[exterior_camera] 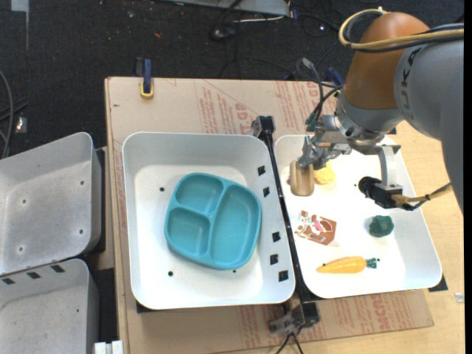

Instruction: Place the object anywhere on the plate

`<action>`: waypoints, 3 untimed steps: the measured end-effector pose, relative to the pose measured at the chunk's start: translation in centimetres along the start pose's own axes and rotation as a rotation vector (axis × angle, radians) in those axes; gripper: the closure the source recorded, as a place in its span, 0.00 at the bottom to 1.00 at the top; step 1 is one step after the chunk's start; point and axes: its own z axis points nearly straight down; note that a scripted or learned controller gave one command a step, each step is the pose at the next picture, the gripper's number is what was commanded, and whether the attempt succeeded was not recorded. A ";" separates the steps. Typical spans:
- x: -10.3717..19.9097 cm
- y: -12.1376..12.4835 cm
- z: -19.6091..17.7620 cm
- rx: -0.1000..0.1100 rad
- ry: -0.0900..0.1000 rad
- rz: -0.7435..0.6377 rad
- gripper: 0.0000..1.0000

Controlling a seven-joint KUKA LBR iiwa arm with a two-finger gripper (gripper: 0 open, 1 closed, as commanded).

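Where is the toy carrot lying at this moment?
The toy carrot lies in the right bin, near its front edge, just below the small printed carton and the dark green object.

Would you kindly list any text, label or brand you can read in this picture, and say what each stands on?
"KU": dark letters on the grey arm, cut off at the picture's edge.
Red print on the cardboard sheet under the bins: reversed and faded, not readable.
Print on the small carton in the right bin: too small to read.
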 end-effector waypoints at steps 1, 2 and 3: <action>5.4 -0.6 -1.3 -0.001 -0.001 0.000 1.00; 10.2 -0.6 -2.1 -0.002 -0.001 0.000 1.00; 16.1 -1.3 -2.7 -0.001 0.000 -0.001 1.00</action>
